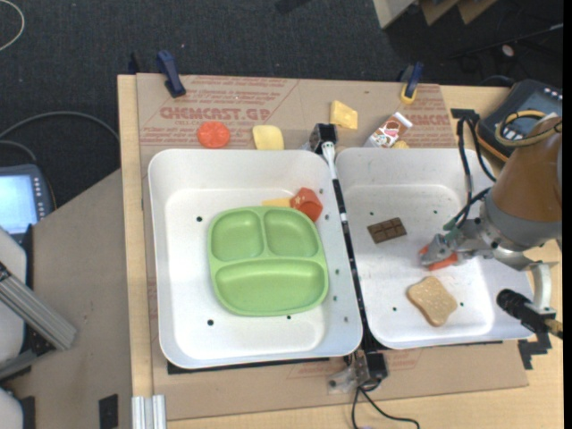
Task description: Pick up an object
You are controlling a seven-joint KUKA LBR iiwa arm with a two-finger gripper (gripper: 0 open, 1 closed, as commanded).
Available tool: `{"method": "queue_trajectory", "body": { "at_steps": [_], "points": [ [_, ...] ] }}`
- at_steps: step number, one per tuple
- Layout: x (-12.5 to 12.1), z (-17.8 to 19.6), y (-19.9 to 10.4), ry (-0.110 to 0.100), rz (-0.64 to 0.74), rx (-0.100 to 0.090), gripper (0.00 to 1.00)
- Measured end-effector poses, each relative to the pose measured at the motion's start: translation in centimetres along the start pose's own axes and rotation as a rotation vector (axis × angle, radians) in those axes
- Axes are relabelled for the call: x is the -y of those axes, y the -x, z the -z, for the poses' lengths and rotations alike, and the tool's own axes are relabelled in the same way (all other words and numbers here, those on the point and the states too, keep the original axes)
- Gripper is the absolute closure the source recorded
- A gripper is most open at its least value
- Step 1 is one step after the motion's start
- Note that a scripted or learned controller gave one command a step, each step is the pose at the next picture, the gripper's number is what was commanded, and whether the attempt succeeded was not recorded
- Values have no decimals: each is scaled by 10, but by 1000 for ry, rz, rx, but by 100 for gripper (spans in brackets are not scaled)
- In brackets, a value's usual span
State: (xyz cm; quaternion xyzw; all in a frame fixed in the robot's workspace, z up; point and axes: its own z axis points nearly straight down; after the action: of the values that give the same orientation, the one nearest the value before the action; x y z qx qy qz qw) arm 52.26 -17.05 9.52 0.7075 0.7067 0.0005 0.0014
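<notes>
Two white bins sit side by side on the desk; in the right bin (pixel 393 329) the end effector (pixel 440 255) is low beside an orange-red object (pixel 439 261) near the bin's right edge, its grip state unreadable; toast (pixel 433 300) lies nearby.

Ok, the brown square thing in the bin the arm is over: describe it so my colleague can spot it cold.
Take the right-hand white bin, the one without the green divided plate. The chocolate piece lies flat on its floor left of centre, apart from the gripper. It is dark brown and rectangular, unlike the tan toast slice nearer the front.
</notes>
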Motion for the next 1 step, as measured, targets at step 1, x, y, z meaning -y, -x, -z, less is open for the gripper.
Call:
{"method": "queue_trajectory", "body": {
  "at_steps": [1],
  "points": [
    [-66, -11, -79, 3, 10, -1, 100]
  ]
}}
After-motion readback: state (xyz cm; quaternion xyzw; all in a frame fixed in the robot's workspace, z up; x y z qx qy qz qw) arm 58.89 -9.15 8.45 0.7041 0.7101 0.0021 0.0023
